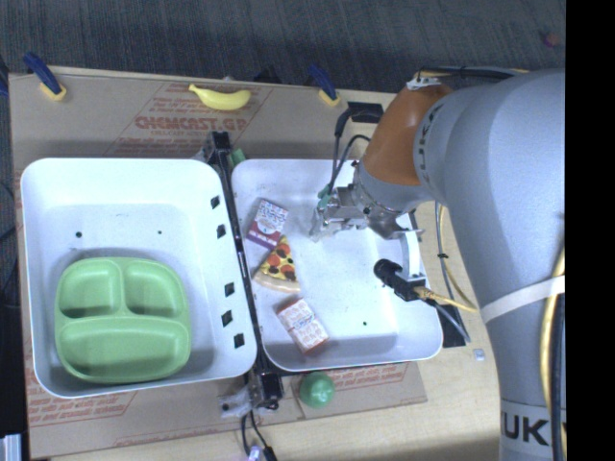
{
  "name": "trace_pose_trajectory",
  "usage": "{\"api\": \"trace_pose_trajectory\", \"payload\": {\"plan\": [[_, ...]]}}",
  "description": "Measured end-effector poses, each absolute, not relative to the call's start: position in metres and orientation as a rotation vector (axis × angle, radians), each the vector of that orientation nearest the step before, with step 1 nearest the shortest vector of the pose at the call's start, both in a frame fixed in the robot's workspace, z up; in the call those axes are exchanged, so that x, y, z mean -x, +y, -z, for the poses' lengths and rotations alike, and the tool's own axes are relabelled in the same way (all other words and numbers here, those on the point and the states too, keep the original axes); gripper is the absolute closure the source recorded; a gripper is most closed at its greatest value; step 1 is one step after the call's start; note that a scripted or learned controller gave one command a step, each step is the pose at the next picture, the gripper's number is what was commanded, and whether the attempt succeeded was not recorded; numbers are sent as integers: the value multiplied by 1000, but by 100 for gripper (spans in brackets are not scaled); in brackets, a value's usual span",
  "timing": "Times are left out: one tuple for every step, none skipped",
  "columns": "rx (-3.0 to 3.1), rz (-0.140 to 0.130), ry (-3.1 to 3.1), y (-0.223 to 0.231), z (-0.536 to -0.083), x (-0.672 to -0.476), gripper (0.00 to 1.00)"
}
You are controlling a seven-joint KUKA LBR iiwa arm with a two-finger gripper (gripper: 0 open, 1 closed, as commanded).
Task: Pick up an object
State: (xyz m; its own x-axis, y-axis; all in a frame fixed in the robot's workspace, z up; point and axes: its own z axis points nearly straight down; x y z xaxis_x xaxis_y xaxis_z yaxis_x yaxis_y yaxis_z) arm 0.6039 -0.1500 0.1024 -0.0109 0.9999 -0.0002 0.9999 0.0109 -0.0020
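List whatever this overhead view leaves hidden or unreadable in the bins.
Camera view:
- Right shallow white bin: its right-hand side is hidden under the grey arm.
- Purple-and-white printed carton and red-and-white printed carton: print too small to read.
- Claw: small and blurred below the wrist; whether it touches the bin floor cannot be told.

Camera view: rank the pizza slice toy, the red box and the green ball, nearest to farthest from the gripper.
1. Pizza slice toy, in the right bin, left of the gripper.
2. Red box, near that bin's front edge.
3. Green ball, on the cardboard outside it.
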Motion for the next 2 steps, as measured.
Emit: {"api": "trace_pose_trajectory", "payload": {"plan": [[2219,0,-2229,-196,-247,-579,100],[2215,-2,-2228,-188,-213,-640,100]]}}
